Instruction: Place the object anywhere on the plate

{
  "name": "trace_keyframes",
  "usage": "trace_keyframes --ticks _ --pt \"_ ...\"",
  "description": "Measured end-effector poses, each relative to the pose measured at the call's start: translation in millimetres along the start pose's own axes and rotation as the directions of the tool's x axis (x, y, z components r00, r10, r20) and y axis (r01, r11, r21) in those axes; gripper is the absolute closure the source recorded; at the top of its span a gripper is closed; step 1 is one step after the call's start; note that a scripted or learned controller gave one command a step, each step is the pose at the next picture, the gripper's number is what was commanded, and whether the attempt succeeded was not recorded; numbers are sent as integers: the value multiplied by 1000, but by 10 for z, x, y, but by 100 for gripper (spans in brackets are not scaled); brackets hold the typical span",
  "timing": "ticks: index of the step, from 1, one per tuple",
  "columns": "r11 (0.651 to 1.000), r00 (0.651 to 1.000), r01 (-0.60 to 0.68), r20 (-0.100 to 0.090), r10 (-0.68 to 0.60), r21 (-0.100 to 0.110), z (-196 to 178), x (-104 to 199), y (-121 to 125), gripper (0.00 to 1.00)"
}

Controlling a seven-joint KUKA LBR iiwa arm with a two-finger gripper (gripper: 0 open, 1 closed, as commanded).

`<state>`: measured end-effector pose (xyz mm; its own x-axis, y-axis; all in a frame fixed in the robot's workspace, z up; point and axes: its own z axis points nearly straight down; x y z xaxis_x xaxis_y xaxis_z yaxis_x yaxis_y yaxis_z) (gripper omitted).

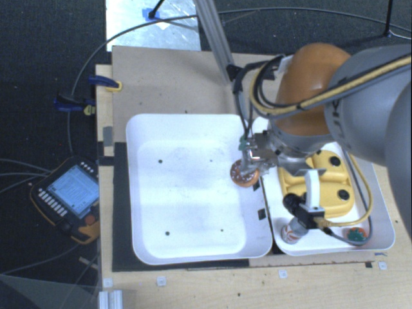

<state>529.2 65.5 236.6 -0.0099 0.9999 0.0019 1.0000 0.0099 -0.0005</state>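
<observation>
Nearest you, at about five o'clock, the right bin (385,237) holds a small round item (291,232) against its front wall and a green-and-orange item (356,235) in its front corner. You cannot make out what either one is.

Just behind them lies the yellow plate (333,184), a moulded piece with dark holes, partly under the arm (360,95). That is your target.

The left bin (187,185), across the middle towards nine o'clock, shows bare white floor with a few dark dots.

The gripper (248,163) hangs at the centre, over the rim where the two bins meet. A small brown round object (244,174) sits right at its tip. You cannot tell whether the pincer is apart, together or clamped on it.

Watch for this: if the hold is weak or absent, the object may fall on the divide and roll into the left bin, away from the plate.

The plate's raised contours may also let a round thing slide off.

Cables (302,102) looping around the wrist at one o'clock could snag as the arm swings.
</observation>
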Motion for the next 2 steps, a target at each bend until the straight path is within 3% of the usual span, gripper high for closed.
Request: trace_keyframes --ticks 2 --pt "1000 1000 -1 0 1 1 198 950 -141 100"
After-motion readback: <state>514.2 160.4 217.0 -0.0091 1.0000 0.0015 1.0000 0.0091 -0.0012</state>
